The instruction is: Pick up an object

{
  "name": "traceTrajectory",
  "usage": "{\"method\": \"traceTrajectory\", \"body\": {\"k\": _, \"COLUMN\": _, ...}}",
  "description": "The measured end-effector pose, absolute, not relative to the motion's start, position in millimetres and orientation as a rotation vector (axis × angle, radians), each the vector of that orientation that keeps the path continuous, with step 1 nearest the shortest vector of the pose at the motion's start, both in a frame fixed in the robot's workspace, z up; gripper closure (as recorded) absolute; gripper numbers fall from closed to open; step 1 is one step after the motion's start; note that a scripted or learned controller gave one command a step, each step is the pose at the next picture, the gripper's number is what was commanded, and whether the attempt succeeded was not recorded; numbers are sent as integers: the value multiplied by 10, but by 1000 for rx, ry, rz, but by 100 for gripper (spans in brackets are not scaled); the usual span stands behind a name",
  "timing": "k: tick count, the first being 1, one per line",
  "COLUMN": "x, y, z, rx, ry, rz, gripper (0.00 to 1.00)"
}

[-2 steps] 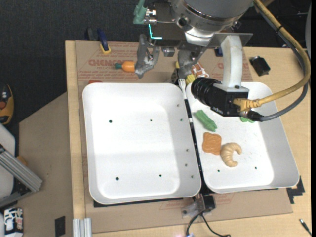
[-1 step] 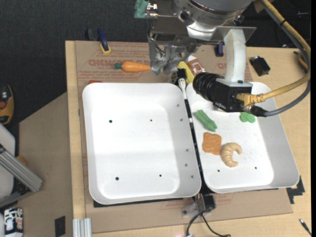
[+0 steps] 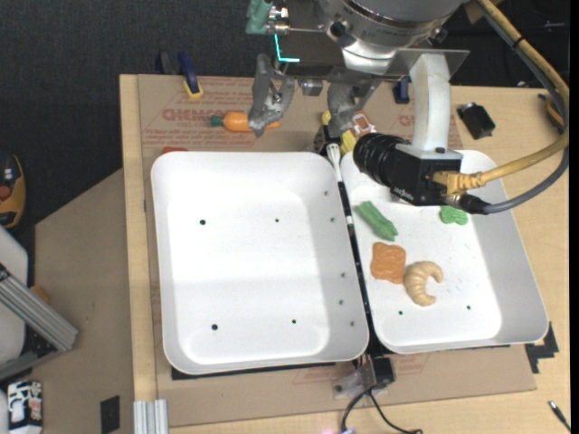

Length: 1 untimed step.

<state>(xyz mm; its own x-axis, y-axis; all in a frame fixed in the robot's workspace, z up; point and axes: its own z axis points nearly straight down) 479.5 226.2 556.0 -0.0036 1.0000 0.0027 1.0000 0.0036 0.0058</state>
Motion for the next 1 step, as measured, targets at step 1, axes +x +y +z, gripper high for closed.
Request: {"method": "traceTrajectory", "body": {"k": 1, "x": 4798, "y": 2269, "z": 5670, "rx": 2213, "ry": 2224, "rz": 16, "gripper": 100}}
